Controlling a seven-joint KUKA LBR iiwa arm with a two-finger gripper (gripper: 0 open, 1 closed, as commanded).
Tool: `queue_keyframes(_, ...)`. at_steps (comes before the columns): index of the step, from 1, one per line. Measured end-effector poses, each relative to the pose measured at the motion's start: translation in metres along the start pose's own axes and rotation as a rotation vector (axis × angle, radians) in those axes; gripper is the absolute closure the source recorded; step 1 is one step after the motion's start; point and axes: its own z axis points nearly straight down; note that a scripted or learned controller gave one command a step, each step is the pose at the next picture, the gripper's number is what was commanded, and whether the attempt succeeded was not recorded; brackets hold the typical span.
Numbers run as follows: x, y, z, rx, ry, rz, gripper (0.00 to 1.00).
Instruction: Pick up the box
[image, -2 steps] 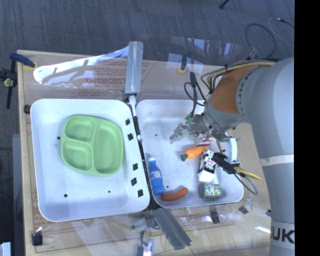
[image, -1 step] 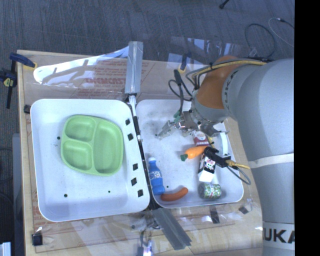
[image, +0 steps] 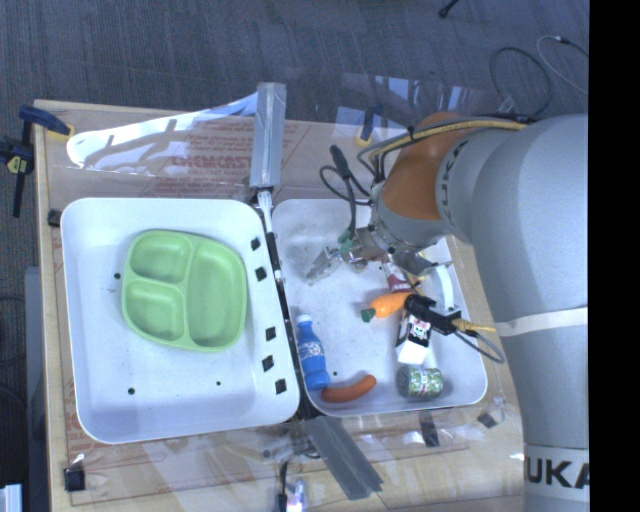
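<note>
Red-and-white cardboard, seemingly the box (image: 404, 268), tucked under the wrist (image: 392, 235) in the right-hand bin (image: 345, 340), just beyond the carrot (image: 386, 303). Gripper (image: 320, 267) beside it, 2 fingers (image: 330, 258) parted, gripping nothing. Recentre over the box, then lower squarely, keeping clear of the carrot.

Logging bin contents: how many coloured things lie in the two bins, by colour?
Green: 2 (plate, can)
Blue: 1 (bottle)
Orange: 1 (carrot)
Red-brown: 1 (sausage)
Total: 5
</note>
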Motion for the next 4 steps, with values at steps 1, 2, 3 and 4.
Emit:
queue_keyframes(1,-0.037,0.012,-0.014,-0.006,-0.006,-0.380,0.00)
queue_keyframes(2,-0.050,0.030,-0.002,-0.006,-0.003,-0.017,0.00)
queue_keyframes(3,0.025,0.025,-0.001,-0.002,-0.002,-0.023,0.00)
queue_keyframes(4,0.026,0.026,-0.010,0.000,-0.002,-0.027,1.00)
